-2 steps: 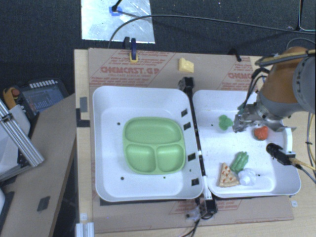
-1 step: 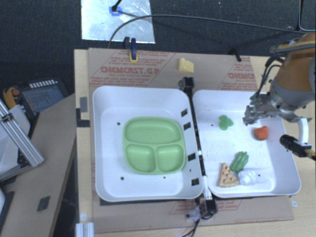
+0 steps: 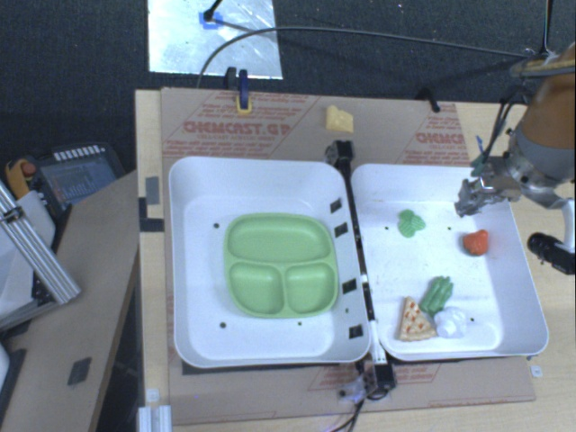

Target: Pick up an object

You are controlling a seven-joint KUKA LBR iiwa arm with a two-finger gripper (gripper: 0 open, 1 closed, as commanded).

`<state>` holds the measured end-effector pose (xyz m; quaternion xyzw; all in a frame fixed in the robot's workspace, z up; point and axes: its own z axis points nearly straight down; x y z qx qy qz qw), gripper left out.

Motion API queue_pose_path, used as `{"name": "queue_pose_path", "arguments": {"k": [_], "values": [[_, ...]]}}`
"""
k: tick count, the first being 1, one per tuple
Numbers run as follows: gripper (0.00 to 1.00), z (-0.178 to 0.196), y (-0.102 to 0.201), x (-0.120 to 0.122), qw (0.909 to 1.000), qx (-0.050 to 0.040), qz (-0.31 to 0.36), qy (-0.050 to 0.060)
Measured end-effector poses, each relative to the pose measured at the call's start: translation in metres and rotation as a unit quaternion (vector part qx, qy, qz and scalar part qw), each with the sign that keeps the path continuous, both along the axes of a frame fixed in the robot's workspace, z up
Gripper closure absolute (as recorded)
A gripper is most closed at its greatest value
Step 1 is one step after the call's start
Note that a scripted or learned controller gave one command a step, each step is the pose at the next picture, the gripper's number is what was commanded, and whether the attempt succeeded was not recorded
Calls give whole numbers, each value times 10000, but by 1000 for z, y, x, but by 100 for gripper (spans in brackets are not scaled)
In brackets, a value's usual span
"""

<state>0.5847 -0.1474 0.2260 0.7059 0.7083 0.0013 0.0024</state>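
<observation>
Over right bin point(image 3: 517, 268) far edge | pincer point(image 3: 470, 201) low, grip state unclear | orange toy point(image 3: 476, 241) near

two white bins point(image 3: 261, 174), one green divided tray point(image 3: 279, 264), five small toy foods point(image 3: 411, 223)

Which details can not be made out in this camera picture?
- Gripper: too small and blurred to tell its finger state.
- Arm: cut off by the right edge.
- White item in the right bin: too pale to identify.
- Pendant screen: unreadable.
</observation>
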Motion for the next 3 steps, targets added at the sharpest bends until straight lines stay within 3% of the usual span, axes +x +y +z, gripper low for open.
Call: {"name": "queue_pose_path", "arguments": {"k": [1, 3], "values": [[100, 44, 0, 1, 10000, 0, 3, -6], [100, 30, 107, 28, 10000, 14, 32, 7]]}}
